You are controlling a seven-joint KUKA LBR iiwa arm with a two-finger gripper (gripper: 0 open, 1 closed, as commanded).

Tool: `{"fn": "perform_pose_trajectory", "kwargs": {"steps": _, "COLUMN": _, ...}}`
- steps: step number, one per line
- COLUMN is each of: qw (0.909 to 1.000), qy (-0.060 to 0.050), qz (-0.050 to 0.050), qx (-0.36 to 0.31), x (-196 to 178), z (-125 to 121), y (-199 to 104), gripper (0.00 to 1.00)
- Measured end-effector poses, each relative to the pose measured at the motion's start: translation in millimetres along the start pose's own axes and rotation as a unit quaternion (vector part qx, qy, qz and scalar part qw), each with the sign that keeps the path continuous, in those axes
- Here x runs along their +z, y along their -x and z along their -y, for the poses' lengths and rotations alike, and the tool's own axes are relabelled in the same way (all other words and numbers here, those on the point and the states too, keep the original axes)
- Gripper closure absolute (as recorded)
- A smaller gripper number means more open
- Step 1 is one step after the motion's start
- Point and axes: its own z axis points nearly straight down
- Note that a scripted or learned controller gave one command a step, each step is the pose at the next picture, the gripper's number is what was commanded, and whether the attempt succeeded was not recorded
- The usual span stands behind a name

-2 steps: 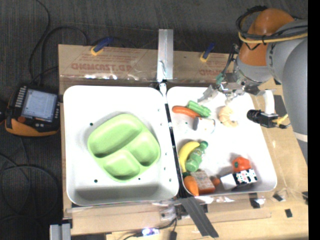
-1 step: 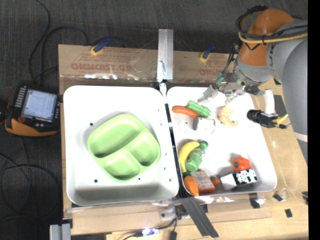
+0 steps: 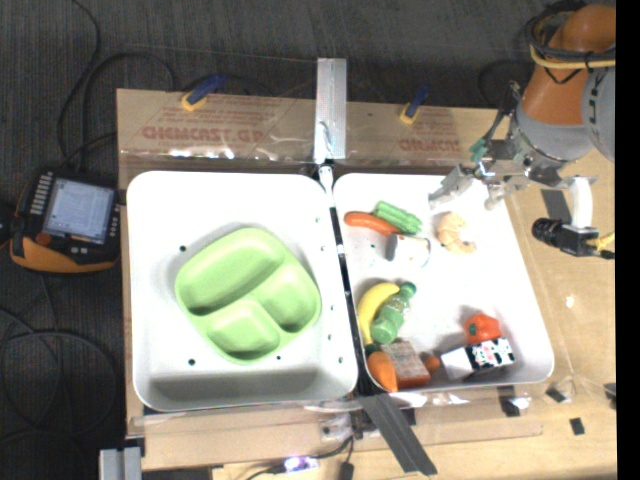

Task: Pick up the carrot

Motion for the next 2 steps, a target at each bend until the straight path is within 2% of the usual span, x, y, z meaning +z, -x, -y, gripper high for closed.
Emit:
{"fn": "perform_pose_trajectory", "kwargs": {"steps": 1, "qw": 0.9910, "qy": 0.000, "qz": 0.000, "qx": -0.134, "x": 87.3, "z": -30.5, "y": -19.8, "gripper": 0.00}}
{"fn": "perform_pose_trajectory", "kwargs": {"steps": 2, "qw": 0.9888, "qy": 0.002, "qz": 0.001, "qx": -0.149, "x": -12.4, "z": -18.0, "y": 21.3, "gripper": 0.00}}
